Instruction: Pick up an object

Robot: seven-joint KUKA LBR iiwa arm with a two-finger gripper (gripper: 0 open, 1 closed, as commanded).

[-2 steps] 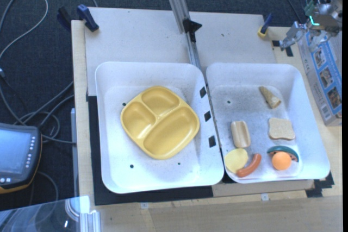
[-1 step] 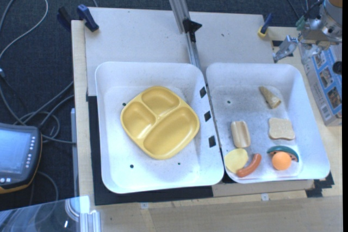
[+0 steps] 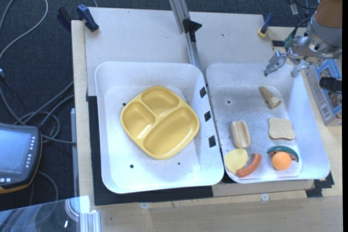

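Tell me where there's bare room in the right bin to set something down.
Bare floor lies in the right bin's upper left, between the bun and the gripper. The near edge is crowded: sausage, orange ball, bread slice.

Small toy foods (image 3: 261, 138) scattered flat in right white bin (image 3: 310, 117).
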